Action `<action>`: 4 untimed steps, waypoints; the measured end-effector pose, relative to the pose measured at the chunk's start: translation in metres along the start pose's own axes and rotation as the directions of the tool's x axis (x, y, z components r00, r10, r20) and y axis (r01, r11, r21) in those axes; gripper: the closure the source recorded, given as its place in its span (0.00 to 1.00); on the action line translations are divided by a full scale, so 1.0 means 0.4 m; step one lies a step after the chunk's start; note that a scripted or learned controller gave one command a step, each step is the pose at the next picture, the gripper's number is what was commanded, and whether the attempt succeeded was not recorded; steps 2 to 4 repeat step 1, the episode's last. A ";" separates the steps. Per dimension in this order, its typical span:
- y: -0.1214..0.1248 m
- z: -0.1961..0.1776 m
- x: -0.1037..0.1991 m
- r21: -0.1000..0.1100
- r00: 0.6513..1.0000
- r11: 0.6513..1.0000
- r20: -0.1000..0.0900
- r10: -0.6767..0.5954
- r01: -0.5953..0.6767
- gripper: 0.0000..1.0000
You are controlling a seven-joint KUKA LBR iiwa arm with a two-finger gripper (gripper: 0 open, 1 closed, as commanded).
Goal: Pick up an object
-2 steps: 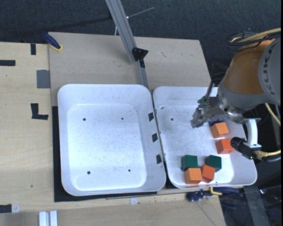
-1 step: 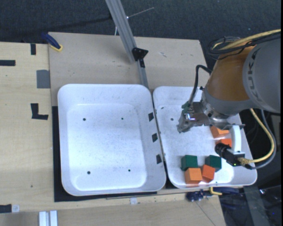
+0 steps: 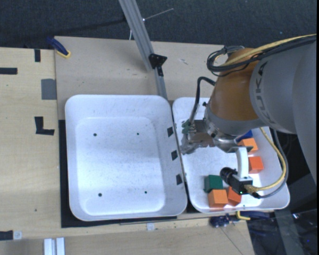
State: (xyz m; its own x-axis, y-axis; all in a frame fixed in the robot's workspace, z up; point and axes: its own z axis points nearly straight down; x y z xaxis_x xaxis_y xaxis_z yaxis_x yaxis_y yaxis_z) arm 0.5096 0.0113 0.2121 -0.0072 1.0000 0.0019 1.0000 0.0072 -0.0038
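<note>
my jaws (image 3: 189, 142) over right bin (image 3: 274, 198), state can't tell | green block (image 3: 212, 182), orange blocks (image 3: 219, 197) at 5 o'clock

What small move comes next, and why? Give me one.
Probably shift the tool toward the bottom of the view and lower it onto the green block. The tool sits near the right bin's left wall, over bare floor, while the green block and an orange block lie further down the same bin, partly behind the arm's cabling, so nothing is under it to grasp.
</note>
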 end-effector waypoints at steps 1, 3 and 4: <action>-0.004 0.011 0.132 0.000 1.000 1.000 0.000 0.000 0.000 1.00; -0.004 0.011 0.132 0.000 1.000 1.000 0.000 0.000 0.000 1.00; -0.004 0.011 0.132 0.000 1.000 1.000 0.000 0.000 0.000 1.00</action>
